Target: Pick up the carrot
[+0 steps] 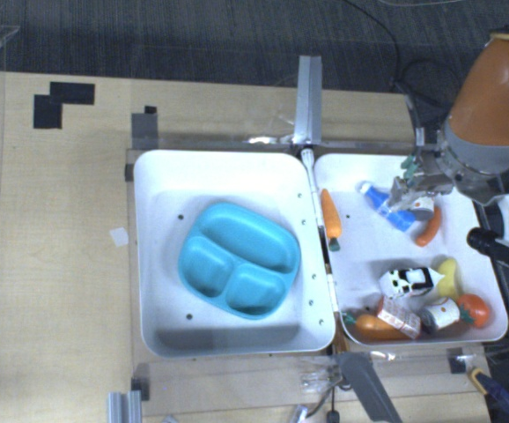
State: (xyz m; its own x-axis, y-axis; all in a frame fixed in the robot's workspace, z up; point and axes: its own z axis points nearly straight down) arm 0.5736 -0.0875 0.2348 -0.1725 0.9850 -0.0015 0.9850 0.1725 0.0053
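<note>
Carrot (329, 219): lying ungrasped along right bin's (492, 329) left wall; gripper (410, 192) hovering well apart at far right, grip state indeterminate; pickup remaining.

No text, label, brand, number or sign can be read anywhere; the small white-and-black packet (410, 281) in the right white bin (353, 263) is too blurred.
</note>
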